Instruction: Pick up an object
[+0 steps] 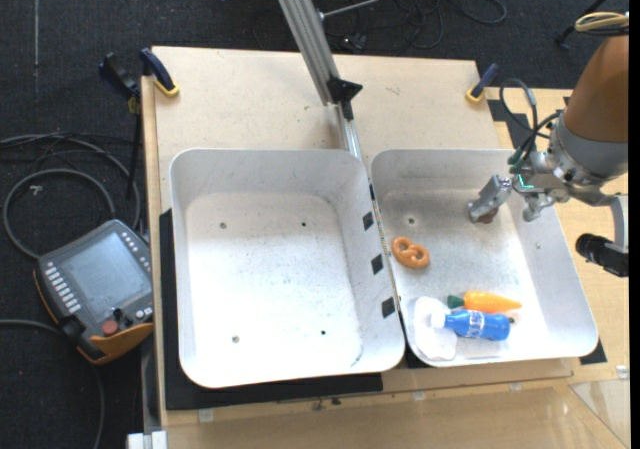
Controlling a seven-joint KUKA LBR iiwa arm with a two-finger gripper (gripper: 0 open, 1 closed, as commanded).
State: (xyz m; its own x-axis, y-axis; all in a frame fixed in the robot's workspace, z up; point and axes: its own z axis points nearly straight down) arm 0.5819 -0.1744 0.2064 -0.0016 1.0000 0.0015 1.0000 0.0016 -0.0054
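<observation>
I see the gripper (487,205) over the right bin (560,282), nothing visibly held. Finger spread: can't tell. Pretzel (410,253) and blue bottle (478,325) lie below.

Dark carpeted floor (60,57), black cables (40,207) at left, pale wooden bench (260,102) at centre, grey handheld controller (95,287) at lower left.

The right bin (560,267) has open floor across its upper and middle area. A pretzel (410,253) lies near its left wall. A blue bottle (478,325), an orange piece (492,302) and a white item (434,333), apparently touching, crowd the lower edge. The gripper (488,203) occupies the upper centre.
</observation>
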